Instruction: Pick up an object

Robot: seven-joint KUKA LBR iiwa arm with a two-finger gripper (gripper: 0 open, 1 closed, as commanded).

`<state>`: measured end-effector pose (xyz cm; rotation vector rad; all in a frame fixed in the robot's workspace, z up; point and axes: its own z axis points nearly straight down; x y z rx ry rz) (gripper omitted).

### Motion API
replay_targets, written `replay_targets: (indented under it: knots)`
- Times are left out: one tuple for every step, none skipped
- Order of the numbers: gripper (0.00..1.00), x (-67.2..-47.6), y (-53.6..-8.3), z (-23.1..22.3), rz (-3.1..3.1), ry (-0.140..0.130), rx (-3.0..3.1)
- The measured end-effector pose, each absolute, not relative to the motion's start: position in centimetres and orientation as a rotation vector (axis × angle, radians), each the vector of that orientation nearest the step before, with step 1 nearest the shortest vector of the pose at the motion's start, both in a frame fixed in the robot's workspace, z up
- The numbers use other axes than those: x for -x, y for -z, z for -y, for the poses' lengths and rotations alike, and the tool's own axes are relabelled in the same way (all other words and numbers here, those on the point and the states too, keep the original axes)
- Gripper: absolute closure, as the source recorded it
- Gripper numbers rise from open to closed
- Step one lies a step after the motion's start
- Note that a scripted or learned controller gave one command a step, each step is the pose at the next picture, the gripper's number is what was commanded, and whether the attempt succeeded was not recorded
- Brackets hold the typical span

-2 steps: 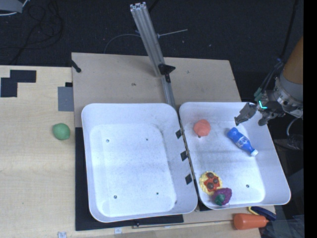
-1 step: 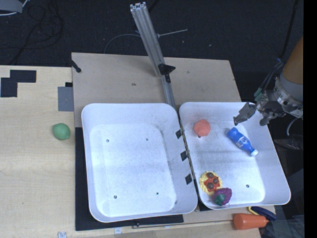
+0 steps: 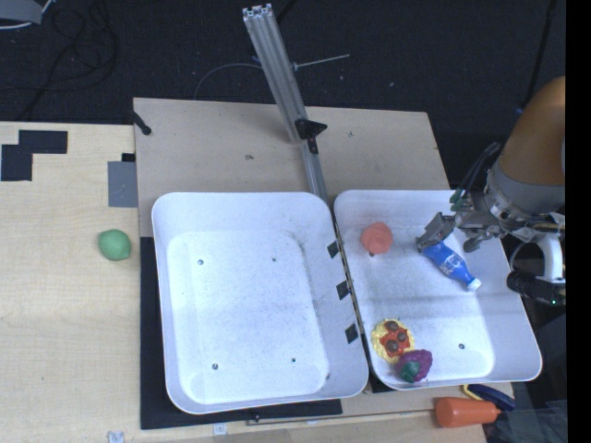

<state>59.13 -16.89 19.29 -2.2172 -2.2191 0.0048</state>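
Gripper point(image 3: 452, 232) fingers look spread apart from where I sit, one dark finger point(image 3: 432, 233) angling down over the upper end of the blue tube point(image 3: 452, 263); I cannot see the tube pinched between them, only touched or nearly so. Both sit toward the right bin's point(image 3: 503, 363) far right corner. Beside it, the left bin point(image 3: 185, 247) takes up the bench's point(image 3: 55, 293) middle. On the bench's left side lies a green ball point(image 3: 114, 245). Near the right bin's far left corner rests a pink ball point(image 3: 376, 238). Along its near edge lie a yellow toy point(image 3: 391, 337) and a purple toy point(image 3: 416, 365), touching.
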Motion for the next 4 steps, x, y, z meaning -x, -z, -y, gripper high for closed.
replay_targets:
  knots:
    - [0.0,-58.7,-14.4,16.0,2.218,-0.004,2.219]
    - [0.0,-58.6,-9.1,15.9,2.22,-0.003,2.219]
    - [1.0,-58.7,-10.3,16.0,2.219,-0.001,2.223]
    - [1.0,-58.4,-15.3,15.1,2.224,0.003,2.223]
